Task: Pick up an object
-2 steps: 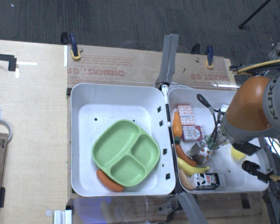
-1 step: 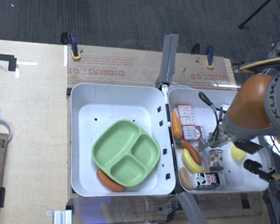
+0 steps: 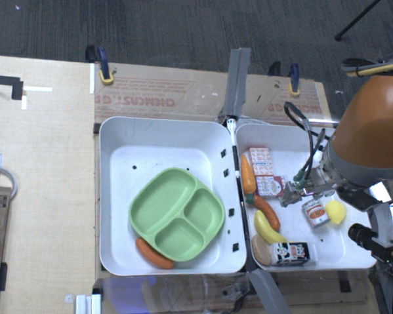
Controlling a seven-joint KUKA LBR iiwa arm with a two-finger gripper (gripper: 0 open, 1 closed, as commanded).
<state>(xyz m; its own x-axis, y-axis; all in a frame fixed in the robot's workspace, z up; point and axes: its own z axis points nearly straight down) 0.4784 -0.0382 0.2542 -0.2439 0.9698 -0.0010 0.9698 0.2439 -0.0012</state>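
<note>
Small can (image 3: 315, 212), red and white, lies tilted in the right bin (image 3: 276, 139), just beside a lemon (image 3: 336, 211). I'd guess it light, stiff and slick, best pinched across its round sides. Left of it are a banana (image 3: 266, 225), a carrot (image 3: 248, 175) and a carton (image 3: 259, 161). Robot's hand (image 3: 295, 193) hovers just left of it; whether it is parted I cannot tell.

Green plate (image 3: 177, 214) hides most of the sausage (image 3: 153, 253) under its lower-left rim; gripper (image 3: 293, 194) right of it is too blurred to read.
</note>
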